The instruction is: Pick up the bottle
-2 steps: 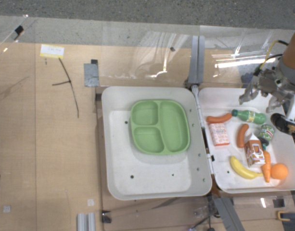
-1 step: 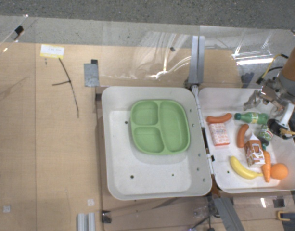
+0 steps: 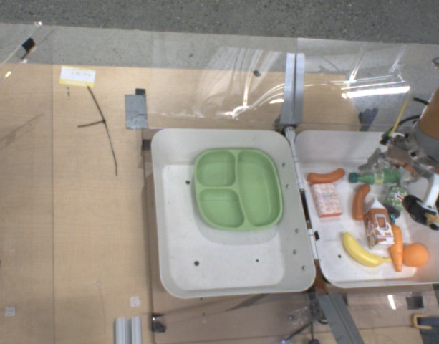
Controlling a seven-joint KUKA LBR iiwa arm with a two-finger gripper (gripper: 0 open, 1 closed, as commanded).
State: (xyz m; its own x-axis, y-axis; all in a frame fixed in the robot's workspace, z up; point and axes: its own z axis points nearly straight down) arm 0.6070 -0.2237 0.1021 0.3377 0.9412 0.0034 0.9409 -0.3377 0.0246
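The fingers of the gripper (image 3: 397,165) sit low over the right bin (image 3: 326,149), but I cannot tell from this slant whether they are open, closed or around anything. The bottle (image 3: 377,177), green and lying on its side, is toward the far right edge of that bin, directly under or beside the gripper; contact cannot be judged.

In the same bin, a sausage (image 3: 326,176) lies nearer the far left corner, with a red-and-white packet (image 3: 327,199) just beside it toward the near edge. A second sausage (image 3: 359,201) lies next to the packet. A small carton (image 3: 379,227) sits near the middle, a banana (image 3: 364,252) along the near edge, a carrot (image 3: 397,248) beside it, and an orange (image 3: 416,254) in the near right corner.

The left bin (image 3: 226,271) holds a green divided plate (image 3: 238,188) toward its far edge
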